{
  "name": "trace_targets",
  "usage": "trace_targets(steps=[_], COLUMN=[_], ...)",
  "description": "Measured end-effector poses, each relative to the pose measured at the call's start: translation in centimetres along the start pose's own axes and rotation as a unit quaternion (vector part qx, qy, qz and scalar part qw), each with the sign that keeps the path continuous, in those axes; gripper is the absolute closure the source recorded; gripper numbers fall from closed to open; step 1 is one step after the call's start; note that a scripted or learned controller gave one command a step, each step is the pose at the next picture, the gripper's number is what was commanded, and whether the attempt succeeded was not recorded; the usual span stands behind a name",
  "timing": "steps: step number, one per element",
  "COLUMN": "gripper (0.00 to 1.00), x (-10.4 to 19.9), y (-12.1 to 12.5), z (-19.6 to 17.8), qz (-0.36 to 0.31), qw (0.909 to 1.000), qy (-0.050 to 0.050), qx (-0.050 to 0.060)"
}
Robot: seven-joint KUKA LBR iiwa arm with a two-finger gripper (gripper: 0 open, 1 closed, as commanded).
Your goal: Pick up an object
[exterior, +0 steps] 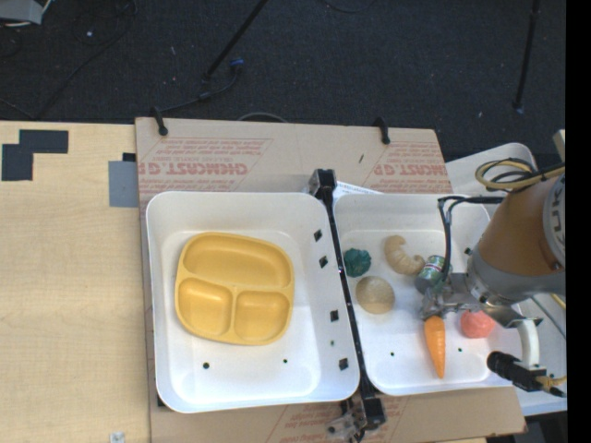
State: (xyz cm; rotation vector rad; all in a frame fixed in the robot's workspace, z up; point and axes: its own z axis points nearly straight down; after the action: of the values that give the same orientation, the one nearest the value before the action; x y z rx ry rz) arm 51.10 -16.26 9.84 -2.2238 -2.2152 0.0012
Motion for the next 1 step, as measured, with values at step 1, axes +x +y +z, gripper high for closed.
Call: trace_targets(steps=[1], gripper=[1.00], x=[-0.13], y=[-0.11], z=[-4.20], qz=[-0.002], qw=[1.0000], qy=[-0.001], qx=[-0.001])
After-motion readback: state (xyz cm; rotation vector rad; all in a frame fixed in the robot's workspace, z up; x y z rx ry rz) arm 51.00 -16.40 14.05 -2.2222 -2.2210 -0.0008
